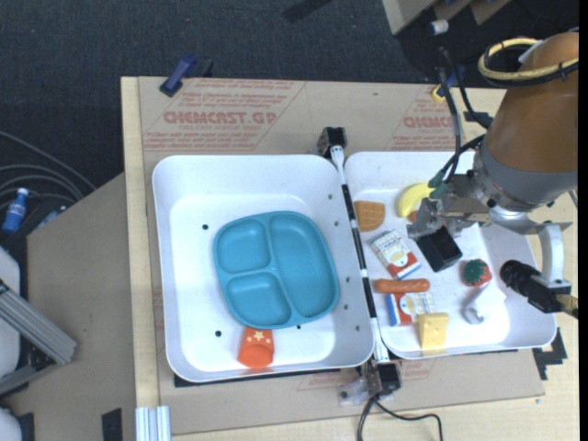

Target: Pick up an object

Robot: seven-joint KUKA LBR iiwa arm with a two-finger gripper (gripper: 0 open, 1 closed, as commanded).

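Note:
The right bin (514,336) holds several small items: a yellow banana (412,198), a brown bread slice (369,215), a white and red carton (394,254), a sausage (402,286), a yellow cheese wedge (433,330) and a red strawberry (475,272). My gripper (438,243) hangs low over the middle of this bin, just right of the carton and below the banana. Its dark tip hides whatever is under it. Nothing can be seen held in it.
The left bin (184,246) holds a blue divided plate (276,269) and an orange cup (257,348) at its front edge. A small red and blue box (396,310) and a grey piece (472,315) lie in the right bin. The arm's bulk (533,127) covers that bin's back right.

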